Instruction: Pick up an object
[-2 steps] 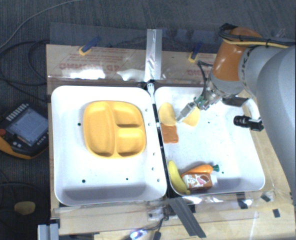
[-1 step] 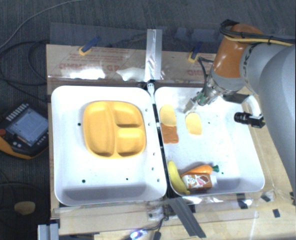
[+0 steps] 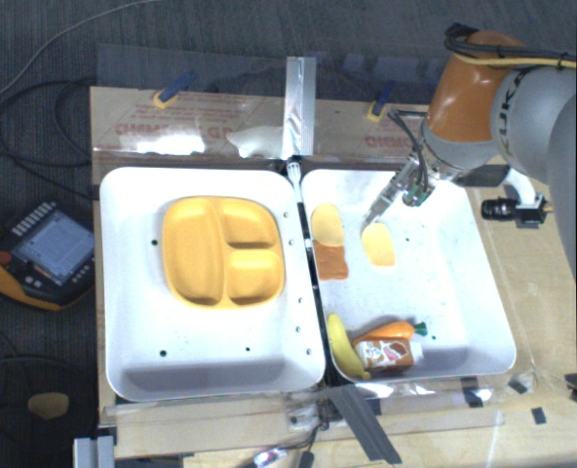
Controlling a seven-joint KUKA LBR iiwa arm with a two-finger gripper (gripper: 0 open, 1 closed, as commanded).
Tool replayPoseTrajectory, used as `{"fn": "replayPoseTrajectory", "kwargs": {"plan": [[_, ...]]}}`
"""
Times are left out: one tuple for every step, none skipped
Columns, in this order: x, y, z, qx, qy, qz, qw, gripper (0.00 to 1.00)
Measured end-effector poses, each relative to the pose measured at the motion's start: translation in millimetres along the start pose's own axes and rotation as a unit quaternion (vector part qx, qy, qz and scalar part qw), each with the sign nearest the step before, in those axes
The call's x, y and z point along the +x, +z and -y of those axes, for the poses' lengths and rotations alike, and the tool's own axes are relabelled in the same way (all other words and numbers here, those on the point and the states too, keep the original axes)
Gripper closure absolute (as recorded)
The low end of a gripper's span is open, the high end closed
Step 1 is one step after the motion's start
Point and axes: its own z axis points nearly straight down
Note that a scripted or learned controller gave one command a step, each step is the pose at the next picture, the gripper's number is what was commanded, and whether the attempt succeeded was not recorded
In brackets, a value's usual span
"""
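Observation:
My gripper (image 3: 376,218) hangs over the upper middle of the right bin (image 3: 464,291), slanting down to the left from the orange-banded wrist. Its tip is just above a small pale yellow piece (image 3: 378,247) on the bin floor. To the left, by the divider, lie a pale yellow slice (image 3: 326,224) and an orange-brown block (image 3: 330,262) touching it. At the bin's front left are a banana (image 3: 341,347), an orange carrot (image 3: 387,331) and a labelled brown packet (image 3: 387,357), all packed close together.
The left bin (image 3: 133,339) holds a yellow divided tray (image 3: 222,250). A metal post (image 3: 299,105) stands behind the divider between the bins. A handheld pendant (image 3: 37,253) lies on the floor at the left.

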Motion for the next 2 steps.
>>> {"fn": "replayPoseTrajectory", "kwargs": {"plan": [[0.1, 0.1, 0.0, 0.0, 0.0, 0.0, 1.0, 0.0], [21.8, 49.0, 9.4, -0.005, 0.059, 0.003, 0.9982, 0.0]]}}
